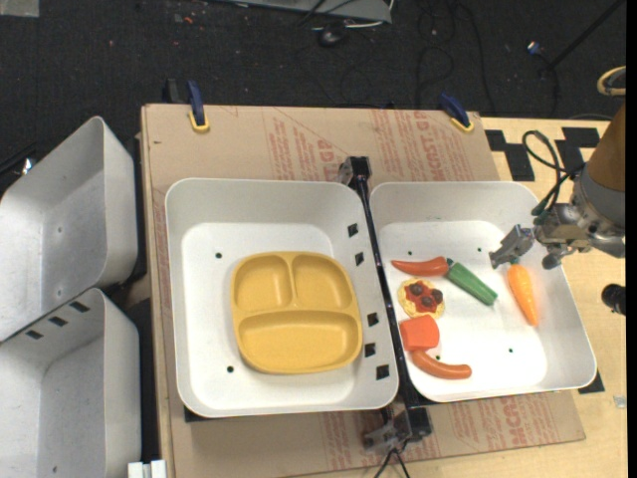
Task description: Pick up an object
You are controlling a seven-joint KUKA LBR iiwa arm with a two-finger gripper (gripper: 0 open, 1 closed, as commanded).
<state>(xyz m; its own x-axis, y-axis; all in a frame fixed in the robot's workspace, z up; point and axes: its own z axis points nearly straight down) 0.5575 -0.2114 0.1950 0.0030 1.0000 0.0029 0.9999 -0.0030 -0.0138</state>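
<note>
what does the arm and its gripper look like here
The arm enters from the right: an orange band above a grey wrist section. Below it the gripper is grey metal, with dark jaws that taper to points. Black cables loop beside the wrist.

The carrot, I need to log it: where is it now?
The carrot lies in the right bin, near its right wall, just right of the green vegetable and below the gripper.
</note>
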